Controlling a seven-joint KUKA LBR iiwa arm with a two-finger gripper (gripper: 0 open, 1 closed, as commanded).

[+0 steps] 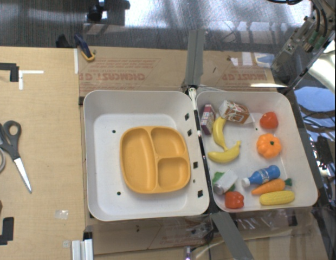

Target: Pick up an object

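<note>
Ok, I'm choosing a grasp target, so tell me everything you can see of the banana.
The banana is a yellow toy, plastic by its look, curved like a crescent. It lies flat in the right bin, near that bin's left wall, one end pointing up toward a small dark-red packet, the other curling right. It looks whole. It may just touch the packet; nothing lies on it.

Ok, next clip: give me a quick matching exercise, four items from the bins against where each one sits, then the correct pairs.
Items:
1. yellow divided tray
2. banana
3. corn cob
4. tomato

Places:
A. right bin, far right corner area
B. right bin, near right corner
C. middle of the left bin
D. right bin, left half, close to the divider

Pairs: 1-C, 2-D, 3-B, 4-A
</note>
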